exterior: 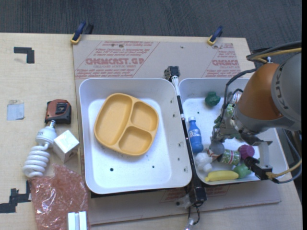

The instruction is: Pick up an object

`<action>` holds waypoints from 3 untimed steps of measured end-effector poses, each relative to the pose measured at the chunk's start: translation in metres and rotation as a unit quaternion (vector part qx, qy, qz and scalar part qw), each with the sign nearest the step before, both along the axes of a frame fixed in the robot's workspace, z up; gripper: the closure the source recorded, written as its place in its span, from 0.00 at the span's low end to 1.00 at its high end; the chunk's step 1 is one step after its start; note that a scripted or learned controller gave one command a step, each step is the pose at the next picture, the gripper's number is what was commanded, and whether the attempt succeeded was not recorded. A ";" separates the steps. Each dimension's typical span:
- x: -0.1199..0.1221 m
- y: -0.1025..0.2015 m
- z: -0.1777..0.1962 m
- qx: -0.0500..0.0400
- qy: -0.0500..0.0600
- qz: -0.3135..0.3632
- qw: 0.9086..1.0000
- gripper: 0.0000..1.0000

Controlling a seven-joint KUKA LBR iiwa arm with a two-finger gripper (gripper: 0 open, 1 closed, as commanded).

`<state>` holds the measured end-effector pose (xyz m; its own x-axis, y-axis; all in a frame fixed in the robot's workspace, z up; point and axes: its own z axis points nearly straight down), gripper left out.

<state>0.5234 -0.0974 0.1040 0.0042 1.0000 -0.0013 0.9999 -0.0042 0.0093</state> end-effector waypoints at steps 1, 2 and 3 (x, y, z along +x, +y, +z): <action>0.036 0.047 0.089 0.000 0.004 0.003 1.000 1.00; 0.036 0.047 0.089 0.000 0.004 0.003 1.000 0.00; 0.041 0.003 -0.012 0.000 0.005 0.001 1.000 0.00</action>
<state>0.5646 -0.0943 0.0925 0.0017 1.0000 -0.0008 1.0000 -0.0017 0.0000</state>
